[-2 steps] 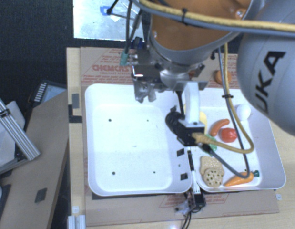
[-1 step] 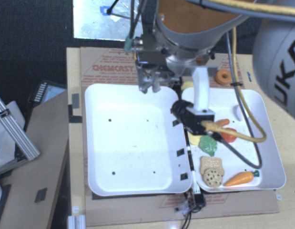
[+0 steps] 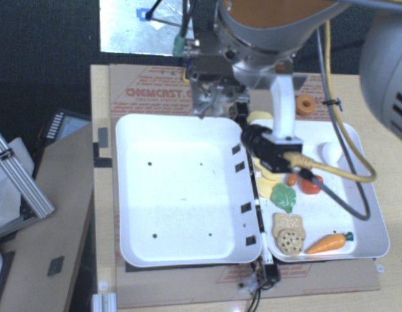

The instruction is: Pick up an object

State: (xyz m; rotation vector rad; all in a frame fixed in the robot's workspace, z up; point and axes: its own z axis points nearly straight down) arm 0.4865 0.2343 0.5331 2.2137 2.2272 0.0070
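Landmark: left bin (image 3: 181, 187), white, shallow, four small dark dots on its floor. Right bin (image 3: 369, 239) touches it along the clipped seam.

Arm over the far edge of the bench; orange band at the top of frame. Gripper (image 3: 213, 103) hangs just beyond the far rim of the left bin, over the brown board (image 3: 149, 90). Finger spacing: cannot tell, the metal parts blur together; no object seen between them.

Board reads "CHEMCAST" in red print, beyond the left bin; smaller lines beneath are not legible.

Objects, all in the right bin: green leaf piece (image 3: 283, 197) near the seam; two crackers (image 3: 289, 233) at the near end; carrot (image 3: 327, 242) beside the crackers; red piece (image 3: 310, 185) beside the leaf; yellow piece (image 3: 271, 175) under the cable. Orange ring (image 3: 305, 104) lies on the board beyond the right bin.
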